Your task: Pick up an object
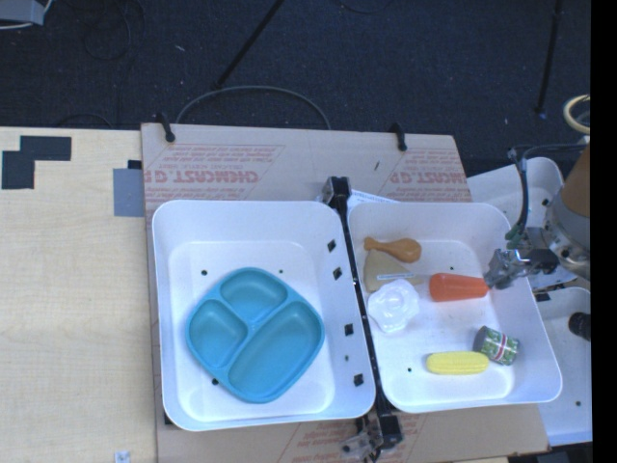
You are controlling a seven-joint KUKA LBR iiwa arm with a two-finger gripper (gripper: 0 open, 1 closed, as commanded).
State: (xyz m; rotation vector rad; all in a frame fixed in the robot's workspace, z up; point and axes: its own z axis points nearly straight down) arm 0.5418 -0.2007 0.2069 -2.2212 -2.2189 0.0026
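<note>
At the right bin's point(540, 379) right rim, our two-finger pincer point(503, 268) is hovering just beside the orange plastic carrot point(457, 286); we cannot tell its state. Left of the carrot a clear plastic lid point(392, 307) and a brown toy drumstick point(393, 249) are lying; below it, a yellow toy corn cob point(458, 362) and a small green can point(496, 344). Far left, a blue divided plate point(254, 333) is resting.

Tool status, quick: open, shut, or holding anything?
Tool: cannot be told; it sits at the right bin's edge beside the carrot, nothing visibly held.
</note>
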